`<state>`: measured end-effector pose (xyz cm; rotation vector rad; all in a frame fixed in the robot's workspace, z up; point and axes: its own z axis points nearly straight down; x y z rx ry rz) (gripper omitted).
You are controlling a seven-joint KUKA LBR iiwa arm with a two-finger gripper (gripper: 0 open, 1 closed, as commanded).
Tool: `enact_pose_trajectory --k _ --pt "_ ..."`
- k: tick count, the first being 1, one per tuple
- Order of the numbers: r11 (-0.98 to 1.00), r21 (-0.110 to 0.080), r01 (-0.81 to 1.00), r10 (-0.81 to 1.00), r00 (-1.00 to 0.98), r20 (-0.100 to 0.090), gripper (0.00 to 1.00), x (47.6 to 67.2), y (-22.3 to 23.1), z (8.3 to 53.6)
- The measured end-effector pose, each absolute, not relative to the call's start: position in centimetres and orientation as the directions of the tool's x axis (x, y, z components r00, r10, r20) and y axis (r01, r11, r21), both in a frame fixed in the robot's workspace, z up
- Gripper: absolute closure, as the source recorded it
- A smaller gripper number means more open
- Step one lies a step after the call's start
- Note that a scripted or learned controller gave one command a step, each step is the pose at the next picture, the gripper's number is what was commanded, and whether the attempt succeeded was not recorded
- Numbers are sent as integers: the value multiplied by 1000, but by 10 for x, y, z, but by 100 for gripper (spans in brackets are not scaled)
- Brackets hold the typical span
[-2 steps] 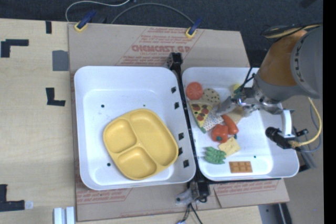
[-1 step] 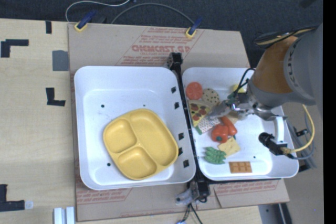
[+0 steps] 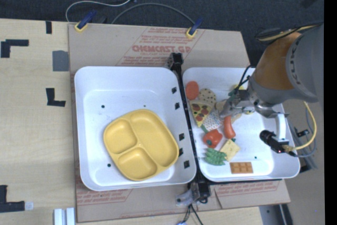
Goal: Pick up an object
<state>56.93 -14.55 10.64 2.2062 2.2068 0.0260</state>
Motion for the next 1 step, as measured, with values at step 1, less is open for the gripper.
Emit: enact_pose_trajectory --k 1 --pt "11 3 1000 1000 -11 4 100 529 -41 189"
